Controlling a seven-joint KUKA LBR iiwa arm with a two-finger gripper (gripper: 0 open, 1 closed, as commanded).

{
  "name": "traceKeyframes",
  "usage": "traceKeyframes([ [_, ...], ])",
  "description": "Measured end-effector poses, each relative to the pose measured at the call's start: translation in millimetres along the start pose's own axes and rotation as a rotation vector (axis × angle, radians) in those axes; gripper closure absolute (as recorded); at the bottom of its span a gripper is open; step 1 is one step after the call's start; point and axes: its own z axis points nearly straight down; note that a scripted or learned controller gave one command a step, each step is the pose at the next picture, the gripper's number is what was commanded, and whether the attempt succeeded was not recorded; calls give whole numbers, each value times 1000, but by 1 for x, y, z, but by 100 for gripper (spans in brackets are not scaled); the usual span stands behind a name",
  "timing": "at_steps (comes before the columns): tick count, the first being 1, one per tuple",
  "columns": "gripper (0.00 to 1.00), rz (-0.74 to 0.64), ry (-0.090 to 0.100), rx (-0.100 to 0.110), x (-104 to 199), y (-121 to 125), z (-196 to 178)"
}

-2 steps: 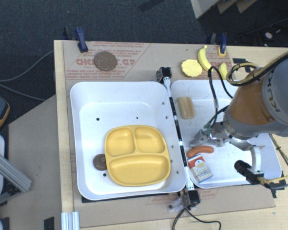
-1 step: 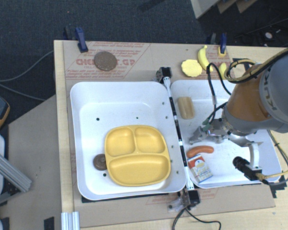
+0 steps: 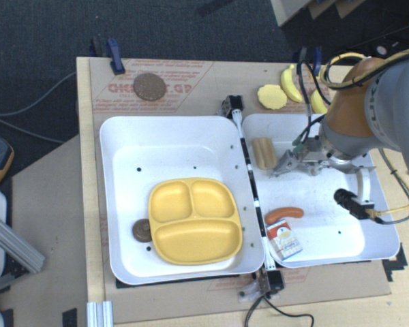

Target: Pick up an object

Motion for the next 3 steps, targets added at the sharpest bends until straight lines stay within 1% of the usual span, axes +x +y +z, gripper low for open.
traceKeyframes([
  [1, 0, -3, 2, 2, 32, 41, 0],
  [2, 0, -3, 2, 19, 27, 70, 2],
  [3, 0, 0, 5, 19, 22, 70, 2],
])
